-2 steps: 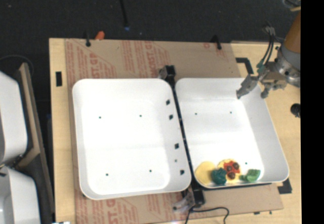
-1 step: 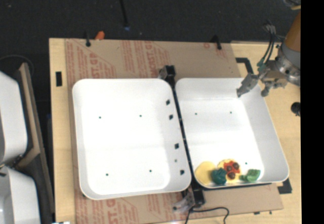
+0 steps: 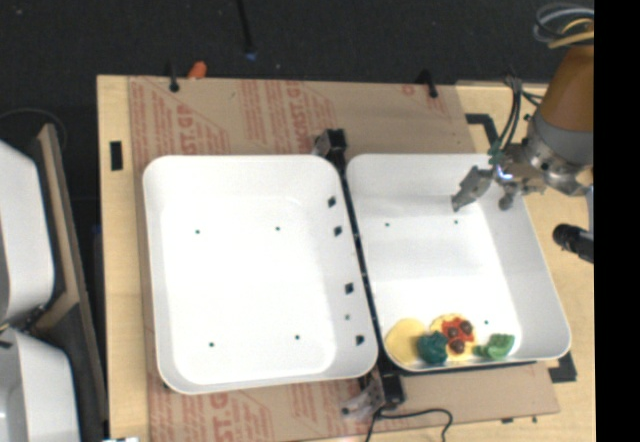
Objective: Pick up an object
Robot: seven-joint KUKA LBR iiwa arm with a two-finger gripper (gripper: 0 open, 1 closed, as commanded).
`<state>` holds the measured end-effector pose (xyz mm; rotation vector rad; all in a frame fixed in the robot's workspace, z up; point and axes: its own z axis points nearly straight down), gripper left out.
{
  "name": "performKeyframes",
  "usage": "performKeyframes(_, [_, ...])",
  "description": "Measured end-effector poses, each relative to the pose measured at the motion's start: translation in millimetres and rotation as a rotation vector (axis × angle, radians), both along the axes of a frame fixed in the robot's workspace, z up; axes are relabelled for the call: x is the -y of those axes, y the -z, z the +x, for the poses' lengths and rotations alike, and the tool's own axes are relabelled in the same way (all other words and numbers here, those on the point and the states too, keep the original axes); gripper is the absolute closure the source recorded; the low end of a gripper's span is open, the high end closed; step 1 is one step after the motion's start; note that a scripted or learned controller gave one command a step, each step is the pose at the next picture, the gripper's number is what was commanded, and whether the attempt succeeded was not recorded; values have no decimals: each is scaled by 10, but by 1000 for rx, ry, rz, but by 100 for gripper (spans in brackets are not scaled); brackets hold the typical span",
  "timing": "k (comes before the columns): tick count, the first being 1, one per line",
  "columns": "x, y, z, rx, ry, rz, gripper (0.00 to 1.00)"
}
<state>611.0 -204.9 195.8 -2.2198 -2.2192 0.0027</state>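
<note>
Tool point(image 3: 487, 188) fingers spread, nothing gripped, over right bin point(image 3: 430, 260); toy cluster point(image 3: 452, 338) lying crosswise along near wall

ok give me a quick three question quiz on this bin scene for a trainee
1. True or false: the small objects lie bunched at the near edge of the right bin.
2. Multiple choice: the gripper is seen over which part of the bench? A) the left bin's middle B) the right bin's far right corner C) the bare cardboard at the back
3. Fill the gap: the yellow piece, teal piece, red piece and ____ piece make up the cluster.

Key: 1 true; 2 B; 3 green
</note>
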Motion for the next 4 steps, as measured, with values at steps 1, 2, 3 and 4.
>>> performKeyframes(1, [-7, 623, -41, -1, 0, 0, 0])
performKeyframes(2, [-4, 967, -47, 1, 0, -1, 0])
performKeyframes(3, [3, 840, -36, 6, 1, -2, 100])
performKeyframes(4, [34, 411, -31, 7, 1, -2, 100])
